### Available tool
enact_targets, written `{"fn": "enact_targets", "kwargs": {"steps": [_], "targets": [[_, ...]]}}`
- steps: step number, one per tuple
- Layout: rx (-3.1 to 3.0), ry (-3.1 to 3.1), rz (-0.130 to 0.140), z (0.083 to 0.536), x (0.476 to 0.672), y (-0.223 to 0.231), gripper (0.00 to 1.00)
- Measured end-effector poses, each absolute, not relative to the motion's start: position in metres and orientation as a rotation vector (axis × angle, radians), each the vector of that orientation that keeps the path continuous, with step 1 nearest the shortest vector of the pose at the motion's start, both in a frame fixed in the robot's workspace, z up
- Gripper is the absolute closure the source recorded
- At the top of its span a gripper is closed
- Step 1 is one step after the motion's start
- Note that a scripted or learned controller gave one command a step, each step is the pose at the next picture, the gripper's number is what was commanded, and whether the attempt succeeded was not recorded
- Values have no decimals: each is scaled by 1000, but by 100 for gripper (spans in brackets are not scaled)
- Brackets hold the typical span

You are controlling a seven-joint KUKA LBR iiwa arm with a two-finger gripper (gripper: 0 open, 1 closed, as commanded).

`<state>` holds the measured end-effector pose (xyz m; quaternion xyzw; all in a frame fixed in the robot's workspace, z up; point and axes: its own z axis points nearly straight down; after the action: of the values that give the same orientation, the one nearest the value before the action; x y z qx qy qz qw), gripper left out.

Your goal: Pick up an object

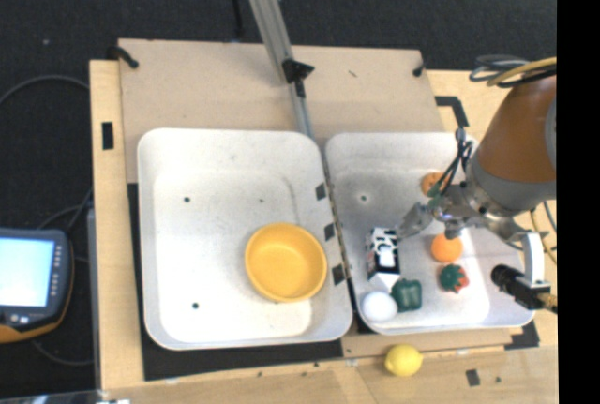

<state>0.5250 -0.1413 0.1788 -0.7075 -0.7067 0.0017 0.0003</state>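
My gripper [457, 226] hangs over the right bin [349, 170], near its right side, with its fingers spread open and nothing between them. Just below it lies an orange ball [446, 248]. A small red and green strawberry-like toy [454, 277] lies in front of that. Left of the gripper is a black and white object [382, 249], with a white ball [379, 306] and a green toy [407, 295] at the bin's front edge. Another small orange object [430, 183] peeks out behind the gripper.
The left bin [178, 168] holds a yellow bowl [285, 261] near its front right corner. A yellow lemon [403, 360] lies on the bench in front of the right bin. A metal pole [272, 18] rises behind the bins.
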Motion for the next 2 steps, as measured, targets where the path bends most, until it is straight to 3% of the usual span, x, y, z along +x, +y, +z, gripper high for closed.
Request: {"fn": "enact_targets", "kwargs": {"steps": [1, 2], "targets": [[-2223, -2224, -8, 126, 534, -145, 0], [-2234, -2221, -16, 138, 536, -146, 100]]}}
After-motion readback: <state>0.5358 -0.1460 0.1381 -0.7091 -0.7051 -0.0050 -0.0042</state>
